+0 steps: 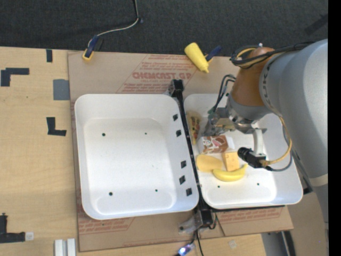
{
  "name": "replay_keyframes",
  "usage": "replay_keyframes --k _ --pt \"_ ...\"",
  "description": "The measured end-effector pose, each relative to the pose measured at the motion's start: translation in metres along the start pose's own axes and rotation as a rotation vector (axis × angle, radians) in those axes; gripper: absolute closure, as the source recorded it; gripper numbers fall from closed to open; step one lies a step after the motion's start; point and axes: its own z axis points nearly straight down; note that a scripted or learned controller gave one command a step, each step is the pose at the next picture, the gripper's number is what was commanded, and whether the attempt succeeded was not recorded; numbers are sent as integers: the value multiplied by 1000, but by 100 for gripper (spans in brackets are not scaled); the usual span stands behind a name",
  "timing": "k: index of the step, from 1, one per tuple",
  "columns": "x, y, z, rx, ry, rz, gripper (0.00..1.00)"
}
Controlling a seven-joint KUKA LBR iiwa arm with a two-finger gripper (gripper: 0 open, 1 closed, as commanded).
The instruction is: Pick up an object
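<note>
My gripper [214,126] reaches down into the right bin [266,196], near its left side. Just below it lies a small brown and white packet [214,143]. In front of that sit a pale yellow rounded piece [205,162], a tan block [232,161] and a yellow banana [230,175], all close together. A thin patterned item [194,128] lies along the bin's left wall. The arm's grey body and orange band [249,87] cover the bin's far right part.
The left bin [85,143] stands beside the right one, with a black divider clip [176,88] at the top of the seam. A yellow object [197,56] lies on the cardboard behind the bins. A cable runs across the dark floor at the back.
</note>
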Motion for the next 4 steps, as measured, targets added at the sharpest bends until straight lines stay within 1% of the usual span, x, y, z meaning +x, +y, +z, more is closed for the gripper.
replay_keyframes --k 1,2,3,4 --pt "-7 13 0 0 2 -1 100" --pt "-34 39 0 -2 1 0 100" --pt "-42 -12 -1 -1 1 2 100" --pt "-12 -27 -1 -2 0 0 100"
